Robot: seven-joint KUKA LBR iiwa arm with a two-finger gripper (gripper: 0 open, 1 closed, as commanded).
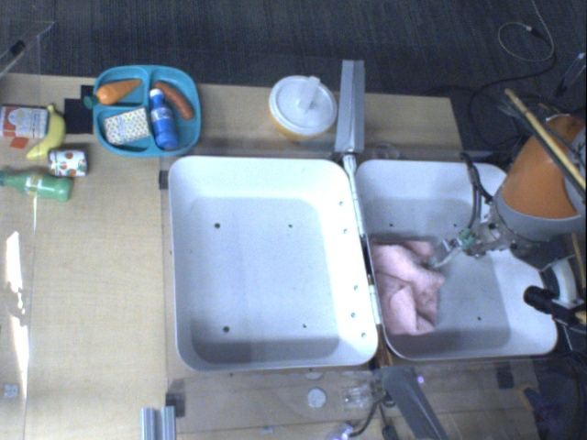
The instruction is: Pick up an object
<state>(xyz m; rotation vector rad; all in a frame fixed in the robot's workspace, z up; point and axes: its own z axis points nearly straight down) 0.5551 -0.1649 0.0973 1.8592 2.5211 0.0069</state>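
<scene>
no readable text, labels or numbers anywhere on the bench.

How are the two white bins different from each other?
The left bin is wider than the right bin. The right bin has a soft pink thing lying in it with the gripper down beside it; the left bin shows only its bare floor. Both are shallow and white.

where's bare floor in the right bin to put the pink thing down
The far strip of the right bin, behind the pink cloth, is bare, as is the near right corner. The left side is crowded: the cloth lies against the divider with the pincer at its edge.
</scene>
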